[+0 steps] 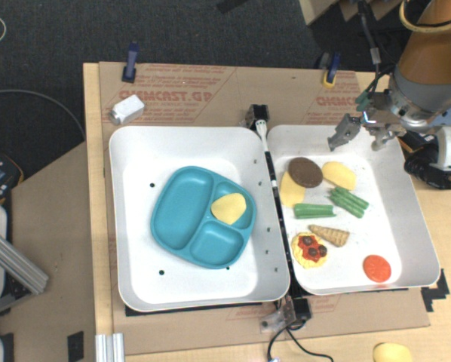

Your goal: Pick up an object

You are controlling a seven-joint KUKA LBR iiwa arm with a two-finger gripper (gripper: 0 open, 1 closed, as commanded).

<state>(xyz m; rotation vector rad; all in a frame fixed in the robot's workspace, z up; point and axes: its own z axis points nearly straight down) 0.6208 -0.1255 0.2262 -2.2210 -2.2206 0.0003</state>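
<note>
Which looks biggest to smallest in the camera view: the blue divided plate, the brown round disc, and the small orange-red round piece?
1. Blue divided plastic plate, by far the largest.
2. Brown round disc.
3. Small orange-red round piece, only slightly smaller than the disc.

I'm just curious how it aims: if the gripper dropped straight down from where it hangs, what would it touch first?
Probably bare floor of the right white bin, near its back edge. The gripper hangs behind the yellow oval toy food and brown round disc; depth is unclear from this slant.
</note>
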